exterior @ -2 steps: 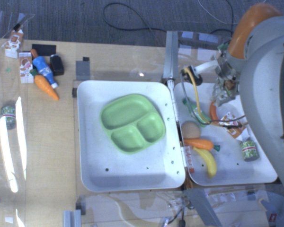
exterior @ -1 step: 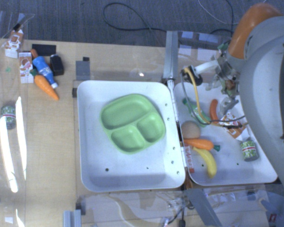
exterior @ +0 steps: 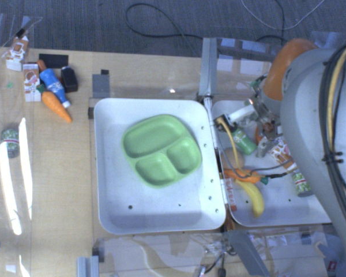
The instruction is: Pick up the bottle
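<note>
**Grey arm over the right bin, green bottle just beside the gripper**

Grey and bulky, the arm (exterior: 323, 126) fills the right side, its orange band (exterior: 285, 62) showing above the wrist. Pale wood tabletop (exterior: 46, 201) carries the two white bins. The left bin (exterior: 155, 212) holds one thing, a green divided tray (exterior: 161, 149) with three compartments, lying near the middle.

The right bin (exterior: 288, 212) is crowded and partly covered by the arm. The gripper (exterior: 265, 133) reaches down into its upper part; whether anything sits between its parts I cannot tell from here, as they blur into the clutter. The bottle (exterior: 242, 141), green with a pale cap end, lies on its side just left of the gripper, tilted, near the bin's left wall. A yellow curved cable or hose (exterior: 233, 146) runs beside it. Below lie an orange carrot-like piece (exterior: 242, 176) and a yellow banana (exterior: 255, 199), close together. A small can with a green-and-white label (exterior: 301, 183) lies against the arm's edge; its writing is too small to read.

Off to the far left on the tabletop sit small printed cartons (exterior: 30, 81), a blue bottle (exterior: 53, 88), an orange carrot (exterior: 56, 107) and a black block (exterior: 53, 60). None of the labels is legible.
</note>
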Action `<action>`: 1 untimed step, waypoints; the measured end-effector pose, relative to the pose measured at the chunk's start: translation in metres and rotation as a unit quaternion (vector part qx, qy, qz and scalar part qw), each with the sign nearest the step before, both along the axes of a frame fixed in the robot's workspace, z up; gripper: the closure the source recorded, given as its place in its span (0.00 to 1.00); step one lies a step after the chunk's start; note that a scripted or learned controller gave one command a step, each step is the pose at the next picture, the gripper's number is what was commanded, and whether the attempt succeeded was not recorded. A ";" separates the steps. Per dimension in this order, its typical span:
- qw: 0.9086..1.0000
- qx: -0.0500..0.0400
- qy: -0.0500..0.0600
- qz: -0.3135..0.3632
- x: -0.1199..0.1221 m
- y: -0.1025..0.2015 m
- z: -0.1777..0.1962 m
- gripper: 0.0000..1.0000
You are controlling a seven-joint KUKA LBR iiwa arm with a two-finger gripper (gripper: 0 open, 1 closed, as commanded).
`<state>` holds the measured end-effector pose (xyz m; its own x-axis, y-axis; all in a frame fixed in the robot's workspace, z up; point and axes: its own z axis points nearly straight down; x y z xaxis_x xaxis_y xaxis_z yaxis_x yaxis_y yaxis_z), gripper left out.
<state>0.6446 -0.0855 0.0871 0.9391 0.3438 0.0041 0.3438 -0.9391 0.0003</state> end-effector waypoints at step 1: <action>1.000 0.000 -0.002 0.004 0.002 0.002 0.013 1.00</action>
<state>0.6468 -0.0834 0.0998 0.9360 0.3518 0.0084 0.3518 -0.9361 0.0026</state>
